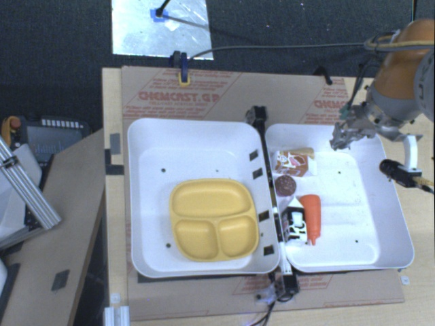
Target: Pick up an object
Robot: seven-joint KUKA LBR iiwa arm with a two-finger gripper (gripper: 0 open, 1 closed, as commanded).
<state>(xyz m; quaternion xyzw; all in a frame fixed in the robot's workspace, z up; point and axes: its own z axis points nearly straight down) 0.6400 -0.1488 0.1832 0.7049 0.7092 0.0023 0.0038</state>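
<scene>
Lying nearest in the left bin (146, 182) was a yellow divided tray (213, 219). Right bin (380, 229) held a black-and-white item (295, 224) touching an orange carrot (311, 216), then a brown disc (285, 185) and a small packet (293, 161). Farther back, the hand (343, 138) hovered over that bin's far edge; its grip could not be told.

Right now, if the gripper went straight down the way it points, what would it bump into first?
Probably the bare white floor of the right-hand bin. The gripper hangs near its back edge, right of the brown-and-white packet, though depth is hard to judge.
</scene>
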